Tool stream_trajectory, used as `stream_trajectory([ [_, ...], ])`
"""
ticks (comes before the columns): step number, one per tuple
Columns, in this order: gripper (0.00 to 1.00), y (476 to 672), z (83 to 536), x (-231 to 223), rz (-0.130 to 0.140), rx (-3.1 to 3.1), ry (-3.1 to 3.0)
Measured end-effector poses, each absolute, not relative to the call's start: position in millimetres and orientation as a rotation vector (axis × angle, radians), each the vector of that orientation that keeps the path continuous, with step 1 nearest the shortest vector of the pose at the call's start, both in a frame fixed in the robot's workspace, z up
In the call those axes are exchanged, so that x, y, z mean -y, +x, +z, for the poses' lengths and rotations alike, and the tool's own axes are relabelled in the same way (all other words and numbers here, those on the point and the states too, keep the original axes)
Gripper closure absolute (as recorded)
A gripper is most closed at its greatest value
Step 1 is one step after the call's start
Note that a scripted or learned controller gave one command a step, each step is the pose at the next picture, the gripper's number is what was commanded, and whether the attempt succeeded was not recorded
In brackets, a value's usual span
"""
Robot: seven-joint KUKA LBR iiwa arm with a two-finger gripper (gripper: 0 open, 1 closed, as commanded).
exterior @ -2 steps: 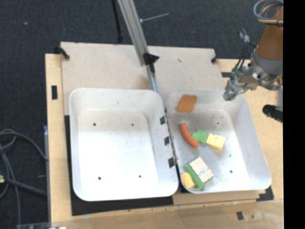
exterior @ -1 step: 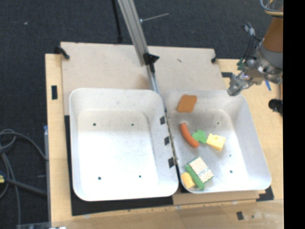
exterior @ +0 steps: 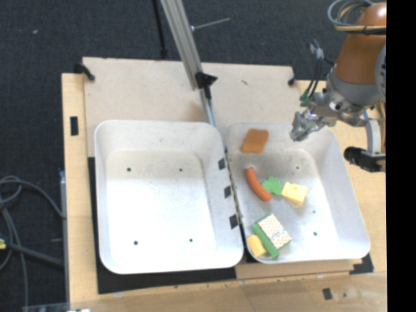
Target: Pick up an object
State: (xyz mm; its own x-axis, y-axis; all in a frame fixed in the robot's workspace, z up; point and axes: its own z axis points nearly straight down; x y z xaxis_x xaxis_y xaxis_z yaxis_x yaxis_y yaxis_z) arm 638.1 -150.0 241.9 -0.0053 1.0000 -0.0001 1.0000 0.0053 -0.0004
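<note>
The right bin [exterior: 338,174] holds several small items: an orange block [exterior: 255,141] at its far left, a red-orange sausage shape [exterior: 257,183] in the middle, a green piece [exterior: 273,186] touching it, a yellow cheese wedge [exterior: 294,193], and a green-edged cracker box [exterior: 272,234] with a yellow piece [exterior: 255,245] at the near left corner. My gripper [exterior: 300,130] hangs over the far edge of this bin, right of the orange block and apart from it. Nothing shows between its fingers.
The left bin [exterior: 117,142] sits beside the right one, separated by a ridge with black clips. A slanted metal pole [exterior: 185,41] rises from behind the bins' junction. Wooden bench surface surrounds both bins; cables lie at the far left.
</note>
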Motion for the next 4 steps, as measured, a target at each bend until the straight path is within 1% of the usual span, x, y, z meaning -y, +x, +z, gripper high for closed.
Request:
stream_trajectory([
  [3,1.0,588.8,263.6,2.2,-0.003,2.229,-2.212],
  [4,1.0,556.4,256.9,-42.9,0.0,2.228,-2.213],
])
